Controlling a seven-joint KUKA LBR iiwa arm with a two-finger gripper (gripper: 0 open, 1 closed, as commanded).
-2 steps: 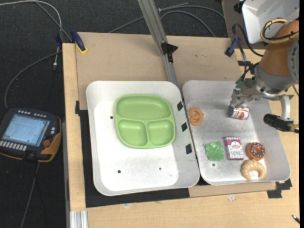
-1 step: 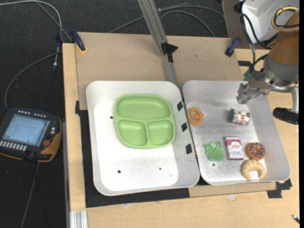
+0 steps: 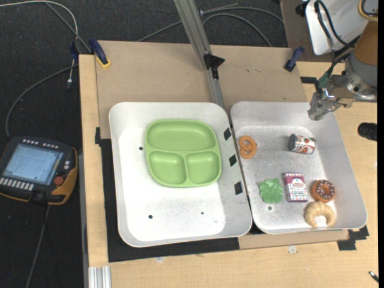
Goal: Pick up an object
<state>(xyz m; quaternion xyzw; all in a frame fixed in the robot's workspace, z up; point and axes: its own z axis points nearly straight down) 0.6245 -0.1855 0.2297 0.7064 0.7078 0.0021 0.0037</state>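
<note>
My gripper (image 3: 320,108) hangs over the far right corner of the right bin (image 3: 264,116), with nothing seen between its fingers. In that bin lie an orange ring (image 3: 247,146), a small can on its side (image 3: 301,143), a green leafy toy (image 3: 271,190), a pink box (image 3: 294,187), a chocolate doughnut (image 3: 324,190) and a croissant (image 3: 320,213). The can is the nearest object, a little below and left of the gripper.
The left bin (image 3: 129,215) holds a green divided plate (image 3: 182,152). A metal pole (image 3: 195,26) slants down from the top to between the bins. A teach pendant (image 3: 36,170) lies off the bench at the left.
</note>
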